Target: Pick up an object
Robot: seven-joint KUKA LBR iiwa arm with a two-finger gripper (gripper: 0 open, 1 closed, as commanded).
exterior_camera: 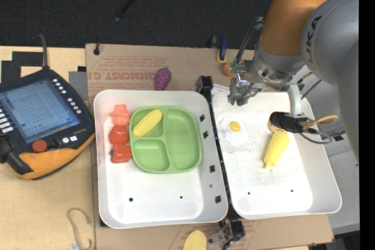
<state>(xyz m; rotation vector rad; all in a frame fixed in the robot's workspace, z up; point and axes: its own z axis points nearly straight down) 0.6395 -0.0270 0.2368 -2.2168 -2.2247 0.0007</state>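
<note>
Over the far left corner of the right bin [328, 199] you see the gripper [239, 95], hanging off the grey arm [328, 32] that reaches in from the right; you cannot tell how it is set, since it is small and dark against the bin rim. Nothing shows in its grasp. Just below it on the bin floor lies a fried egg toy [235, 128], and to the right of that a yellow bottle [275, 148] lies tilted, its dark cap end toward the far side. In the left bin [152, 208] you find a green divided plate [166, 140] with a corn cob [146, 122] in its near-left compartment, and a red-orange figure [119, 134] lying just beside the plate's left edge. On the bench [35, 208] to the left rests a control pendant [38, 120].
</note>
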